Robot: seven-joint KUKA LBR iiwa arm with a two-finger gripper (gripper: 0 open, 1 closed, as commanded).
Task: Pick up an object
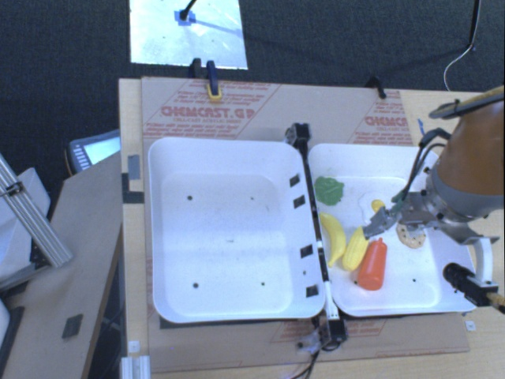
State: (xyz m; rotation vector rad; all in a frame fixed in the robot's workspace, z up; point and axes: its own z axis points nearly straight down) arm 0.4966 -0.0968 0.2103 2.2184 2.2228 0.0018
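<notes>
We saw the gripper [377,221] low in the right bin [426,297] among the toy food, just above the orange bottle [373,264], its grasp unclear, nothing lifted.

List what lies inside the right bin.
Right bin: green leafy piece, banana, yellow piece, red bottle, cookie. The gripper and arm cover the bin's far right part.

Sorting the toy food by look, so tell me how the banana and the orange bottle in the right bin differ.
The banana is yellow, curved and slim; the orange bottle is red-orange, straight and thicker. The banana lies nearer the divider between the bins, the bottle farther right, close under the gripper. Both lie flat in the right bin.
</notes>
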